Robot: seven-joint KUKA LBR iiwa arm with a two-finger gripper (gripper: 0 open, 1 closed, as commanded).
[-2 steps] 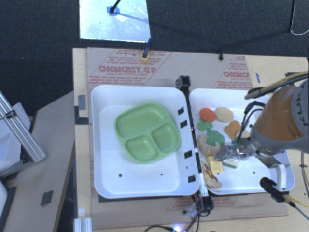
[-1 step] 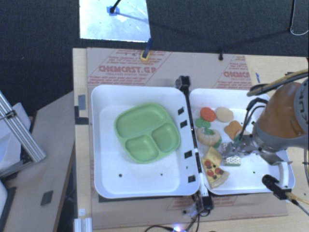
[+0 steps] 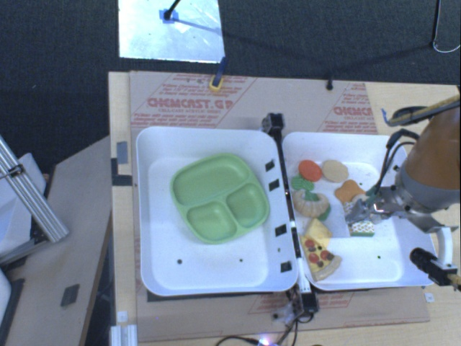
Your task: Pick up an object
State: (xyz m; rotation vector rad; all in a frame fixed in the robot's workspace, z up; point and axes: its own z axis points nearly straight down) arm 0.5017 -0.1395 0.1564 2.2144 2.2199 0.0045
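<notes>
We are looking down on two shallow white plastic bins lying side by side across the middle of the frame. The left bin [image 3: 155, 215] is holding a pale green plastic plate [image 3: 218, 197] with three compartments, sitting slightly tilted near its centre. The right bin [image 3: 374, 265] is carrying a cluster of toy food pieces in its left half: a round orange-red piece [image 3: 310, 170] toward the top, a pale tan oval piece [image 3: 335, 170] just beside it on the right, a brown bread-like piece [image 3: 349, 191] below that, a beige round pastry-like piece [image 3: 311, 205] with a bit of green at its upper edge, and a yellow pizza-slice wedge with red dots [image 3: 320, 251] lying lower down near the divider between the bins.

The grey arm with its orange band is reaching in from the right edge of the frame, and its gripper [image 3: 360, 213] is hanging over the middle of the right bin, just right of the pastry and below the bread-like piece. A small white-and-green object [image 3: 362, 228] is lying directly beneath the gripper tip. We cannot tell whether the gripper is grasping anything.
</notes>
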